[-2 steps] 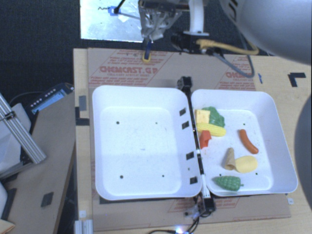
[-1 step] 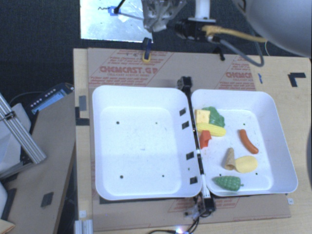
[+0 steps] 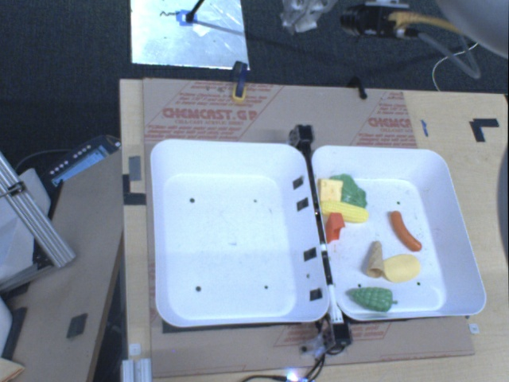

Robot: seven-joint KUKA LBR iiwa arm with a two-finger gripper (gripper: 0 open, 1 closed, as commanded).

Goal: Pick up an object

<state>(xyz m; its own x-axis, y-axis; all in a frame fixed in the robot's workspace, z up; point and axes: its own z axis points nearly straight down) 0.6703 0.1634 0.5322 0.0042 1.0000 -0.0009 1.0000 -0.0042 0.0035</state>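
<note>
The right bin (image 3: 453,213) holds several toy foods. A green leafy piece (image 3: 351,189) and a yellow block (image 3: 328,189) lie by its left wall, with a yellow corn cob (image 3: 344,212) and a small red piece (image 3: 334,227) just below them. An orange-red sausage (image 3: 405,230) lies further right. Toward the front sit a tan cone (image 3: 373,259), a yellow lemon-like piece (image 3: 403,267) and a bumpy green piece (image 3: 372,298). My gripper (image 3: 307,10) hangs high beyond the bench's far edge, well away from both bins, with nothing seen in it.
The left bin (image 3: 171,213) sits beside the right one, joined along a black clipped seam (image 3: 314,213). A shiny metal sheet (image 3: 187,22) lies at the back left. A yellow clamp (image 3: 238,94) stands on the board's far edge.
</note>
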